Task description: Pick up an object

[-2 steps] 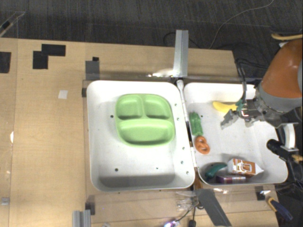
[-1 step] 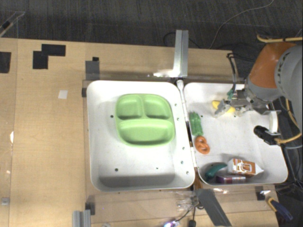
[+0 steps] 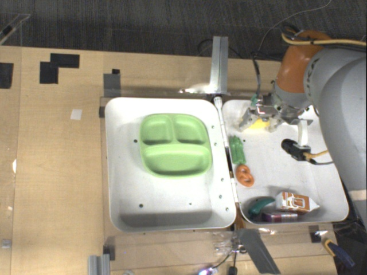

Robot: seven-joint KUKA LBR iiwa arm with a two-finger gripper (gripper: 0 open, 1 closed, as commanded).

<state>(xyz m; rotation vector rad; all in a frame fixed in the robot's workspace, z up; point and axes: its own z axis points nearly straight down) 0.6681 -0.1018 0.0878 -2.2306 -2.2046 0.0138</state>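
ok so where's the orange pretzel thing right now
The small orange pretzel-shaped toy lies in the right white bin, close to its left wall, just below the green ridged piece.

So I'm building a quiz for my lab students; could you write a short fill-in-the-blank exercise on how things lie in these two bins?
1. The green divided tray lies in the ____ bin.
2. The orange pretzel-shaped toy lies just below the ____ ridged piece.
3. The gripper hangs over a ____ object near the right bin's far edge.
4. The small carton lies near the right bin's ____ edge.

Missing words: left; green; yellow; near
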